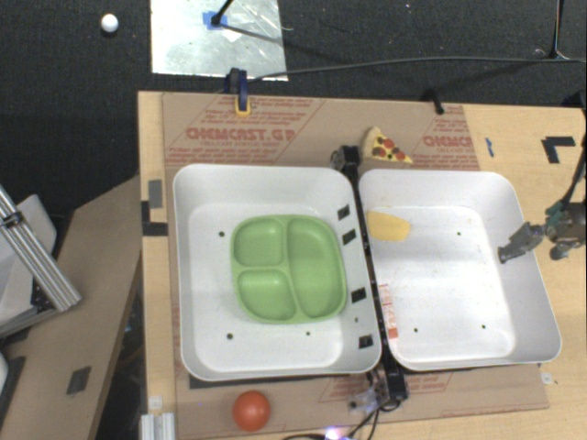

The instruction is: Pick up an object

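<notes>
My gripper (532,248) hangs over the right rim of the right bin (459,337), at the view's right edge. Its two fingers are spread apart and nothing is between them. A pale yellow object (389,226) lies flat in the right bin's far left corner, well to the left of the gripper. A green divided plate (289,268) sits in the middle of the left bin (206,337).
A toy pizza slice (385,148) lies on the bench just behind the bins. A red-orange ball (251,410) rests on the bench in front of the left bin. A blue clamp (238,88) holds the board's far edge. Black clips line the divide between the bins.
</notes>
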Tool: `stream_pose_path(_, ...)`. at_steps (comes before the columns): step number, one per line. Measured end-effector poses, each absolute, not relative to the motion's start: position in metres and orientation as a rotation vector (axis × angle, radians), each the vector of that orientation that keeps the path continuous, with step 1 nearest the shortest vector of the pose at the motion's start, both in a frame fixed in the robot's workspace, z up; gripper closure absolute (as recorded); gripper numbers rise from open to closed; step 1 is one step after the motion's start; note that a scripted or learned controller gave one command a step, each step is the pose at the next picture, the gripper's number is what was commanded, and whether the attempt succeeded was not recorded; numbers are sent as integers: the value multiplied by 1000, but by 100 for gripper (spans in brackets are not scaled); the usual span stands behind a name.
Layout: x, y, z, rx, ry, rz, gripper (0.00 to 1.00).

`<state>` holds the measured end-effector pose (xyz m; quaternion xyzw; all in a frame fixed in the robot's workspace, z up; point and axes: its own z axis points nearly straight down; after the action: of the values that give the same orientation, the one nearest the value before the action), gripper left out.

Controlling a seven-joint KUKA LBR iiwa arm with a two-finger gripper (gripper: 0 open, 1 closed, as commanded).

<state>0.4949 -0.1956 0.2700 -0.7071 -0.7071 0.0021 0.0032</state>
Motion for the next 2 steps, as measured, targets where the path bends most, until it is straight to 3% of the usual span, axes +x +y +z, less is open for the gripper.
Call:
stream_pose_path(1,497,-195,275,-2219,-2227,-1,0)
stream_pose_path(2,496,-201,231,-2219,-2222,1,0)
